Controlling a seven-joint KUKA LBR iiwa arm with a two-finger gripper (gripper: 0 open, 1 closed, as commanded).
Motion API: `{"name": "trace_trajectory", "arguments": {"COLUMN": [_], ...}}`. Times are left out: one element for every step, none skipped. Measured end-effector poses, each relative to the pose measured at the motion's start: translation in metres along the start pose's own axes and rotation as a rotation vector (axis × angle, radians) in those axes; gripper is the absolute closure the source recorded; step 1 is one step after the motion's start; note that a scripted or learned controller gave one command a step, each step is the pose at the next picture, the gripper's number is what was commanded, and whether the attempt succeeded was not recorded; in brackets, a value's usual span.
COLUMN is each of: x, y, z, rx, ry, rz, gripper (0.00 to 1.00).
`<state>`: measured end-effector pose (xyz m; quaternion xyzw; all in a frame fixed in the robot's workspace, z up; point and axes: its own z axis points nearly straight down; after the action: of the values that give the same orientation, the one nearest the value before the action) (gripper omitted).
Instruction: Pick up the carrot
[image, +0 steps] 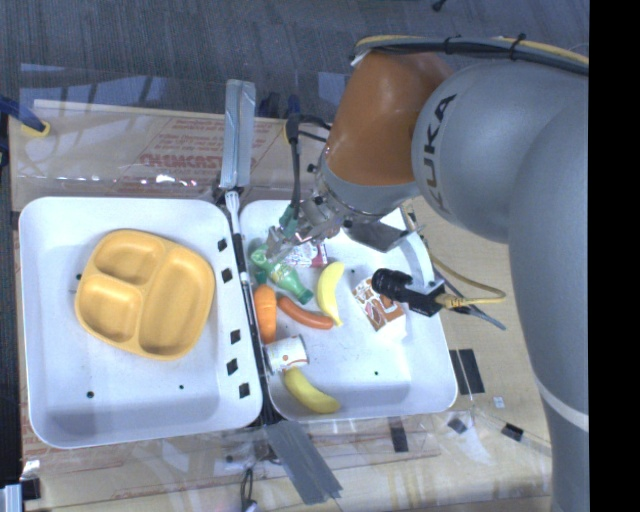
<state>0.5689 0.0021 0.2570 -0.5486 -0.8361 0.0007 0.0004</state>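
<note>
The carrot (265, 313) lies in the right-hand white bin (425, 385), hard against the bin's left wall, its long axis running roughly 12 to 6 o'clock with a green top at the upper end. Just to its right a second orange-red piece, a pepper or sausage-like toy (305, 314), lies slanted from about 10 to 4 o'clock, and its upper end looks to touch or nearly touch the carrot.

The end effector (303, 232) hangs over the upper left part of the same bin, above a green object (277, 268) whose shape is hard to read. Whether it is apart or together cannot be told from this slant; nothing shows as being held.

From the end effector the carrot lies toward 7 o'clock, near but not beneath it. So the coming move would seem to call for a short shift down-left, and the grip would best close across the carrot's short axis, from 9 to 3 o'clock. The wall on one side and the slanted toy on the other leave little room.

Also in this bin are a yellow banana (331, 288) standing near upright, a second banana (309, 392) at the lower edge, a small white cup-like item (289, 352) and a printed carton (377, 303). The left bin (50, 400) holds a yellow divided plate (145, 292).
</note>
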Motion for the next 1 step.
{"name": "trace_trajectory", "arguments": {"x": [0.0002], "y": [0.0005], "z": [-0.01], "rx": [0.001], "ry": [0.0], "rz": [-0.004], "gripper": [1.0]}}
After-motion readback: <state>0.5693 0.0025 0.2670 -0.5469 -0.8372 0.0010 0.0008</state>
